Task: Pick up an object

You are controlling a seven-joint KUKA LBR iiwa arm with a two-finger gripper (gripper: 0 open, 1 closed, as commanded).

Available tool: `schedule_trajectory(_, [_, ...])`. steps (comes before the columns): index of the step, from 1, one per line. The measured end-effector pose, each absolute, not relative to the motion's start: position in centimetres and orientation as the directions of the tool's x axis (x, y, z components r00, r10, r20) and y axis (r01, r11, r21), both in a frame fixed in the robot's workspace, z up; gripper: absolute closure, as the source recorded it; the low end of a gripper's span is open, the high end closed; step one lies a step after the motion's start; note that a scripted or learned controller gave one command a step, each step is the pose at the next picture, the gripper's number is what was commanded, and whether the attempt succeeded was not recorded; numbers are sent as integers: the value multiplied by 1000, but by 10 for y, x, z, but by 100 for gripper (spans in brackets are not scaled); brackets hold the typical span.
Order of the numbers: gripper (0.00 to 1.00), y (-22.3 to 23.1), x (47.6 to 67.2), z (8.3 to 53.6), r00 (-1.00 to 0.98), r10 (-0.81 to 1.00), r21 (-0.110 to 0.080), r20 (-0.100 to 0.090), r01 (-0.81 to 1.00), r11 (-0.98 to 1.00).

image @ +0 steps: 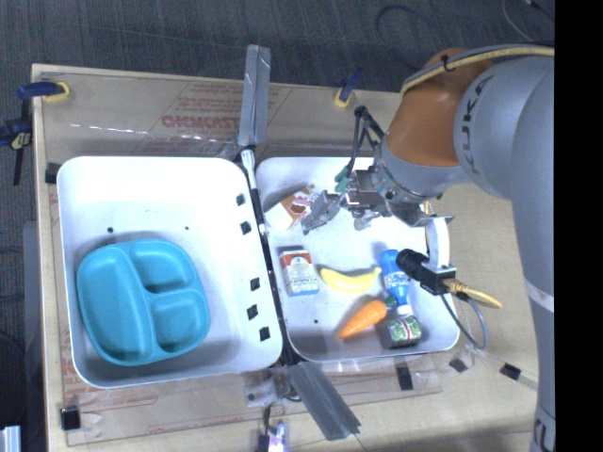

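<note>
Claw [325, 207] beside snack packet [300, 205]

Left bin [141, 172]: white, holding a light blue divided tray [141, 299]. Right bin [311, 342]: white. In it: yellow banana [349, 278]; orange carrot [363, 318]; blue-and-white bottle [398, 285] with green label; red-and-white small box [300, 271]; brown-orange packet [300, 205]. Arm [490, 130]: grey, orange band. Desk [122, 102]: pale tan, red print.

Blue three-compartment tray [141, 299] in left bin [71, 182]; blue clamps [42, 90] at bench edge.
</note>
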State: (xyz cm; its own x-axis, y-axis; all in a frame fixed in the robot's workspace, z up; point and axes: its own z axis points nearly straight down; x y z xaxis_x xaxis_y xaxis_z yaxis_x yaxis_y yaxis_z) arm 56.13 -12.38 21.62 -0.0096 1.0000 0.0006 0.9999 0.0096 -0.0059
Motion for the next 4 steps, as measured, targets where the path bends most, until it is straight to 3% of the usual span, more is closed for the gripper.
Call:
schedule_trajectory(1, [0,-119,534,193,-63,998,-4,0,998,63])
schedule_trajectory(2, [0,-155,511,100,-180,984,17,-4,983,180])
schedule_trajectory(3, [0,-130,572,91,-128,992,-3,0,992,128])
schedule_trajectory(4, [100,-130,572,99,-131,991,-6,1,991,131])
